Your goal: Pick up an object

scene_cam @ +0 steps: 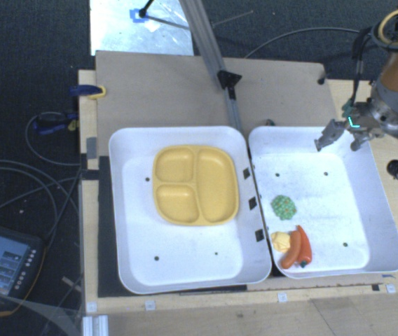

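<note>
target: orange carrot-ish thing [298, 247], near front-left corner of right bin [378, 187], long axis roughly front-to-back | yellow bit [280, 241] touching, green clump [283, 205] just behind | claw [343, 136] over back edge, fingers spread, holding nothing, target lies forward-left of it

Open floor around clustered toys [291, 238]
</note>
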{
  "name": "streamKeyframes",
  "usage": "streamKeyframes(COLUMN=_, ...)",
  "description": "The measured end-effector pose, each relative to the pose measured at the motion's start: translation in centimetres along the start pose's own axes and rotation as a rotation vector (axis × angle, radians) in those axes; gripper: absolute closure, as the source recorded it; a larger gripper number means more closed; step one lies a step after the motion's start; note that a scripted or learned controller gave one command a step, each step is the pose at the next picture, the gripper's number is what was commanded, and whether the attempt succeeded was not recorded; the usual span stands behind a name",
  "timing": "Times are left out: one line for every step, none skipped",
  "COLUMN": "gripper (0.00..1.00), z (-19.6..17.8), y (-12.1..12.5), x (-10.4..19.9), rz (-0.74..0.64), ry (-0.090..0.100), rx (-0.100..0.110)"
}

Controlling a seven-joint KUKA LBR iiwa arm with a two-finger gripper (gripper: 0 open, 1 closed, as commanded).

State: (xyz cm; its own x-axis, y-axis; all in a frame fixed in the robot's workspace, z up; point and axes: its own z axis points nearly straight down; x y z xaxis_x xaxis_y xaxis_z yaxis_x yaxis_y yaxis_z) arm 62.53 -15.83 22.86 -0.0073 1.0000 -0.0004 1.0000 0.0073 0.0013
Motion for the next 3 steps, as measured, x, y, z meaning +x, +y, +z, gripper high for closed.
streamKeyframes(gripper=0.0, z=4.8, y=-0.1, x=1.0, rz=0.0, ry=0.001, rx=0.004)
streamKeyframes(gripper=0.0, z=9.9, y=-0.4, x=0.0, rz=0.008, ry=0.0, rx=0.005)
streamKeyframes(gripper=0.0, z=14.0, y=-0.4, x=0.0, rz=0.007, ry=0.0, rx=0.004)
